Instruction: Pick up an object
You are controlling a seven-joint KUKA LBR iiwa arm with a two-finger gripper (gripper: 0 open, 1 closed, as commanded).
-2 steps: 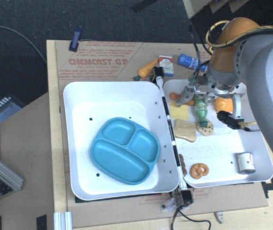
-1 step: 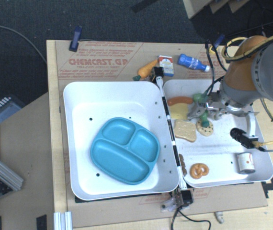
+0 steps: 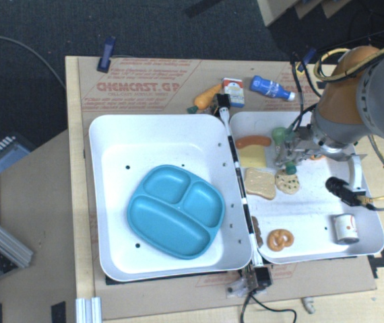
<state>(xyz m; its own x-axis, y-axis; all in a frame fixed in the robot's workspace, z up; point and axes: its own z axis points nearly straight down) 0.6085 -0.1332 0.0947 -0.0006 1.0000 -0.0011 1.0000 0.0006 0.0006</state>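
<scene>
The arm reaches in from the right, and my gripper (image 3: 288, 157) hangs low over the back half of the right bin (image 3: 313, 210). Just in front of it lies a chocolate-chip cookie (image 3: 287, 182). A small green object (image 3: 279, 134) sits right behind the gripper. To its left lie a reddish sausage (image 3: 252, 141), a yellow cheese slice (image 3: 251, 157) and a slice of toast (image 3: 260, 183). A pretzel (image 3: 279, 239) and a silver can (image 3: 345, 228) rest near the bin's front edge. I see nothing between the gripper's tips.
The left bin (image 3: 111, 147) holds a blue divided plate (image 3: 174, 210). Behind the bins, on the cardboard, lie a blue bottle (image 3: 271, 87), a small carton (image 3: 232, 91), a carrot (image 3: 207, 96) and a blue clip (image 3: 106, 54).
</scene>
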